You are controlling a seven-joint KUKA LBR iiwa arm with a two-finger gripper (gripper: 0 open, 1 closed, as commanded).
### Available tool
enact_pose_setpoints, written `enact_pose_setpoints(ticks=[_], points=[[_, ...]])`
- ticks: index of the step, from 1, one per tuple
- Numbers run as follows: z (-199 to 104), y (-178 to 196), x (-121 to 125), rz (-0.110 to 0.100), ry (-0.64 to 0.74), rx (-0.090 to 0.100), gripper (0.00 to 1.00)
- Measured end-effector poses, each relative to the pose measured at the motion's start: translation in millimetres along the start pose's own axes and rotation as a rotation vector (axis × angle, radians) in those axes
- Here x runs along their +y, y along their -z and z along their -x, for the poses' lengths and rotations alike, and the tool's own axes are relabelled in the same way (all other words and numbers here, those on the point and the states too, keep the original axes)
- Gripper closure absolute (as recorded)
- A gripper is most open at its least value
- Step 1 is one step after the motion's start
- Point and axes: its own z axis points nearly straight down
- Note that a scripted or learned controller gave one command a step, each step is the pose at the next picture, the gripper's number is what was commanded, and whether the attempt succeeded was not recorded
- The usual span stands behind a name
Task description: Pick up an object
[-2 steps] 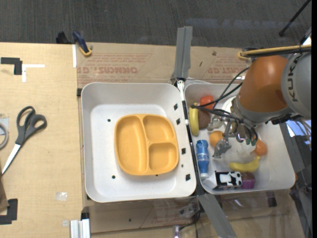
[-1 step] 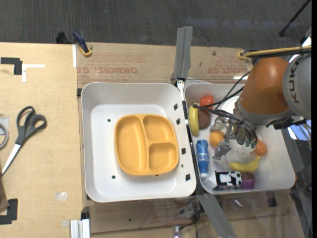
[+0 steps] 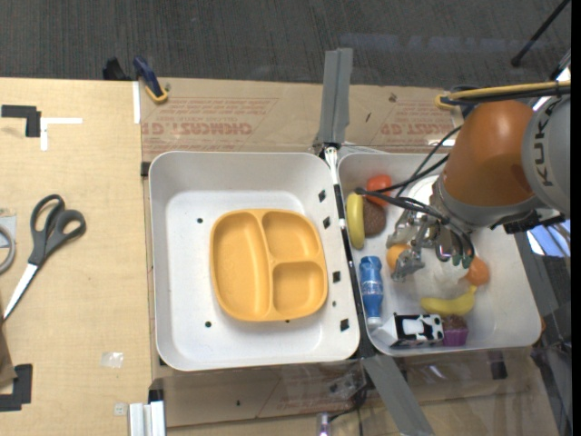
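Observation:
My gripper hangs low over the middle of the right bin, reaching in from the right under the orange wrist band. Several small objects lie around it: a blue bottle at the bin's left side, a yellow-green fruit beside a dark brown item, a red piece at the back, a banana and an orange ball on the right. A small orange object lies right at the gripper's left side. A black-and-white box and a purple block sit at the front.
The left bin holds a yellow three-compartment plate. Scissors lie on the bench at the far left. A grey divider bar runs up between the bins at the back.

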Motion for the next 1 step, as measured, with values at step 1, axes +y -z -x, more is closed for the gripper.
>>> enact_pose_setpoints(ticks=[1], points=[[13.9,-8.6,4.6,-0.001,-0.295,0.000,1.00]])
